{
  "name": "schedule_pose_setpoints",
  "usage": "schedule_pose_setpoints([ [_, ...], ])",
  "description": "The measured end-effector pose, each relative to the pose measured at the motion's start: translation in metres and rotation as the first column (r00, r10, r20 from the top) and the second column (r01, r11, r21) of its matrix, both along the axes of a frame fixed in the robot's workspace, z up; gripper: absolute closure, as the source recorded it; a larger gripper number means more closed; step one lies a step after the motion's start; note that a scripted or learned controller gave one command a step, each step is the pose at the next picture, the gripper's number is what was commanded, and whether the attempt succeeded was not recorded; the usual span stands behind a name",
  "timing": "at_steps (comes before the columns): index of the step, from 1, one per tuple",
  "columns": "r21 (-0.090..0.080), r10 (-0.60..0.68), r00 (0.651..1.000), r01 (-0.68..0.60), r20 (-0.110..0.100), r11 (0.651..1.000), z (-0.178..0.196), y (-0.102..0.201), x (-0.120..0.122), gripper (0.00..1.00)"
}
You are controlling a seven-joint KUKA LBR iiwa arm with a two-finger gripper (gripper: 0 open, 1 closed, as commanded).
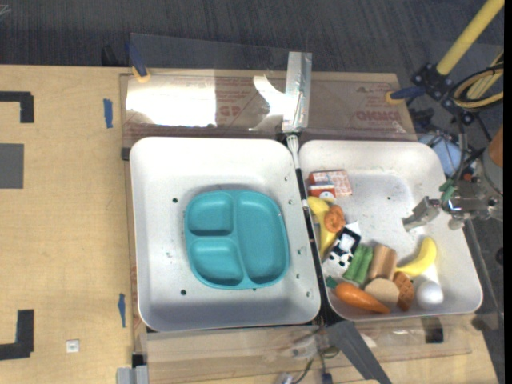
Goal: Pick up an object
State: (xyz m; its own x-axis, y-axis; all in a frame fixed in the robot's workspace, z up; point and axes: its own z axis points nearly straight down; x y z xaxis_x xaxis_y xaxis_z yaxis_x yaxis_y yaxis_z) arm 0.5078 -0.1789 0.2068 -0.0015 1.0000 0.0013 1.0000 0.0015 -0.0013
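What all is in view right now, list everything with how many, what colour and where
bins: 2, white, side by side on the bench
divided plate: 1, teal, middle of the left bin
small box: 1, red and white, right bin, near its upper left
bananas: 2, yellow, right bin, one by the left wall, one lower right
carrot: 1, orange, right bin, front edge
black-and-white block: 1, right bin, in the toy pile
white ball: 1, right bin, lower right corner
gripper: 1, grey metal, over the right bin's right side, above the lower-right banana
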Motion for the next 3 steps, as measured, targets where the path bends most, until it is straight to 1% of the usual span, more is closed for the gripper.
schedule_pose_setpoints([
  [1, 0.001, -0.038, 0.999, 0.038, 0.005, 0.999, -0.104, -0.026, -0.014, 0.0],
  [2, -0.002, -0.082, 0.997, 0.082, 0.009, 0.997, -0.12, 0.016, 0.026, 0.0],
  [3, -0.004, -0.084, 0.996, 0.084, 0.014, 0.996, -0.108, 0.015, 0.027, 1.0],
])
